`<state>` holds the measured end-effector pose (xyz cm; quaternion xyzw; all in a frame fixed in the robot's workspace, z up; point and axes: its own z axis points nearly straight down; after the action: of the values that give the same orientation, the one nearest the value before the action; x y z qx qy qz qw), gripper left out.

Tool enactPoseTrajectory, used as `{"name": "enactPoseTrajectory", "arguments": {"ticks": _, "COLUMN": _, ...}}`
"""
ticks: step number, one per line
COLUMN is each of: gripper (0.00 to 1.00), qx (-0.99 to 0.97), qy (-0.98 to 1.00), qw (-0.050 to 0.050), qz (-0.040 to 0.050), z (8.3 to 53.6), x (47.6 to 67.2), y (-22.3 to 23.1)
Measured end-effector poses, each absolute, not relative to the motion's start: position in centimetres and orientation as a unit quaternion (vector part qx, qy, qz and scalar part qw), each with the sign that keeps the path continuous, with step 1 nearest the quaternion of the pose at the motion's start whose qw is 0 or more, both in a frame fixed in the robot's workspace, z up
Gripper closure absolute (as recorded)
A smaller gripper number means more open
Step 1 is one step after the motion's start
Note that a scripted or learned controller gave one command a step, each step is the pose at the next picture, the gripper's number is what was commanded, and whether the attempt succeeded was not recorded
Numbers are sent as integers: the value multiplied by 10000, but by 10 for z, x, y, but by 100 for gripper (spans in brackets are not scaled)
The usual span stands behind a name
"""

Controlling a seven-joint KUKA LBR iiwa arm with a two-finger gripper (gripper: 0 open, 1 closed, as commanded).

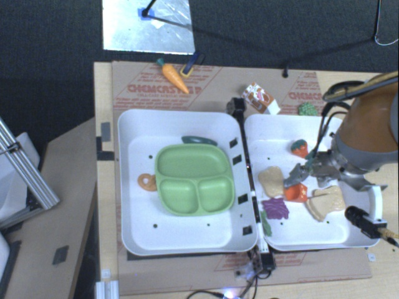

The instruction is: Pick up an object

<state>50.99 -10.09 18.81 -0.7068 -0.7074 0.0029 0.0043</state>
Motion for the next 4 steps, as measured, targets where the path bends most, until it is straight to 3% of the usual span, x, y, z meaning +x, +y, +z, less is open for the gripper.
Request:
{"name": "enactPoseTrajectory", "arguments": {"ticks": 1, "gripper": 0, "qx": -7060, "qy": -7082, "qw": 0, "qz": -3, "z": 193, "x": 513, "y": -101}}
{"name": "enactPoseTrajectory", "arguments": {"ticks": 2, "gripper": 0, "qx": -7066, "qy": -7076, "qw": 22, "qz": 12, "z": 132, "x": 517, "y": -102}}
{"name": "enactPoseTrajectory", "arguments": {"ticks": 3, "gripper": 0, "qx": -7085, "qy": -7056, "qw": -97, "qz": -22, "z": 92, "x": 522, "y": -107}}
{"name": "enactPoseTrajectory", "arguments": {"ticks": 4, "gripper": 100, "qx": -7085, "qy": -7054, "qw": -178, "qz": -64, "z": 107, "x": 526, "y": -109}}
